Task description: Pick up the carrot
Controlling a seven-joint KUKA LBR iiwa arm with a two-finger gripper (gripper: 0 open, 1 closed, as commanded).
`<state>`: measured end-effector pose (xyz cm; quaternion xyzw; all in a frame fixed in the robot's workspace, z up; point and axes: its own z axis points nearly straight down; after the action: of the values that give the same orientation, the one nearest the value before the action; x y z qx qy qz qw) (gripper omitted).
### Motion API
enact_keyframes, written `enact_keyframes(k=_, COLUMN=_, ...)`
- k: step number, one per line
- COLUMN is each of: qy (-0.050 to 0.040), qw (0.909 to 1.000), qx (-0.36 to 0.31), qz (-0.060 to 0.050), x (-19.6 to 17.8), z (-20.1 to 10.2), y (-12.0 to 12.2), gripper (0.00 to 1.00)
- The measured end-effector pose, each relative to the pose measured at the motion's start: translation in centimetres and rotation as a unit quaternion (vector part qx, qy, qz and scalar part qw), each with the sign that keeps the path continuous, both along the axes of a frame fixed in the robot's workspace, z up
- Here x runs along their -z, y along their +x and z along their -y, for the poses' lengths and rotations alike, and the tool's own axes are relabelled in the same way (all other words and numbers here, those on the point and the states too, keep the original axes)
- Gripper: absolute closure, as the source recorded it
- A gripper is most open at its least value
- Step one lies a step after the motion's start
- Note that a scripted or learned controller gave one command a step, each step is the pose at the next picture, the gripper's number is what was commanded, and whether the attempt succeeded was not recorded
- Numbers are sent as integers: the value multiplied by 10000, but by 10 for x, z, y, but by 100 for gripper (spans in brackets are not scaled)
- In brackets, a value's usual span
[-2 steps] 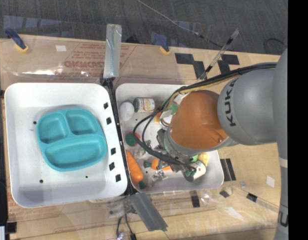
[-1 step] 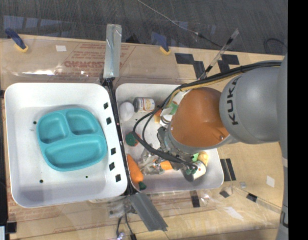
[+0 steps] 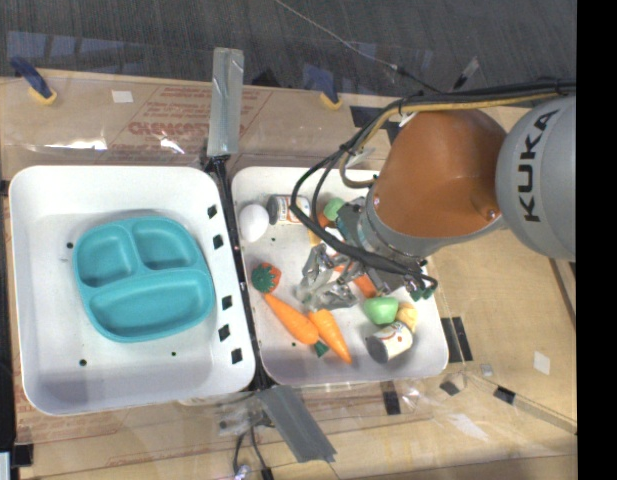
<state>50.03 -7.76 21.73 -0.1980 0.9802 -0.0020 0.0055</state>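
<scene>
I am watching the grey arm (image 3: 458, 183) reaching in from the right, its orange band bending down over the right bin (image 3: 288, 368). Its pincer (image 3: 323, 278) is hanging low in the bin's middle; I cannot tell how wide it is standing. The carrot (image 3: 288, 316) is lying just below the pincer, beside a second orange piece (image 3: 331, 334). A teal divided plate (image 3: 143, 276) is sitting in the left bin (image 3: 38, 368).

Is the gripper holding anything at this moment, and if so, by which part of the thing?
Nothing is seen between the fingers of the gripper. It hangs in the right bin, just above the carrots, which lie flat on the bin floor.
</scene>
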Motion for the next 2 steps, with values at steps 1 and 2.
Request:
enact_keyframes(k=1, qy=-5, qw=9951, qx=-991, qz=-41, x=-35, z=68, y=21, gripper=100)
enact_keyframes(k=2, qy=-1, qw=9950, qx=-997, qz=-43, x=-35, z=68, y=21, gripper=0)
